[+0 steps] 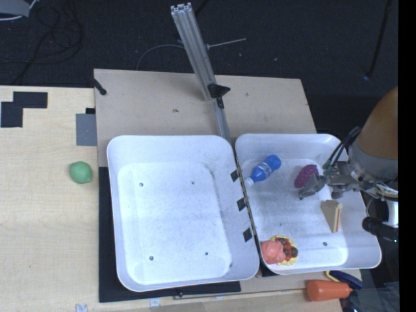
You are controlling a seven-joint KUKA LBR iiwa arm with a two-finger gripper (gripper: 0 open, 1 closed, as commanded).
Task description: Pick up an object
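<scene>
Even, fairly bright overhead light falls on the two white bins (175, 207), which look slightly washed out. Around the bins the shadows are soft, the dark floor (292, 31) is dim, and the detail is grainy.

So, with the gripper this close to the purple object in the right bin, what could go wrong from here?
1. The gripper is beside the purple object, not over it; closing may only push it aside.
2. The blue bottle lies close by on its side; a nudge might make it roll toward the bin's wall.
3. The tan wedge lies just below the wrist, so a low move could knock it.
</scene>
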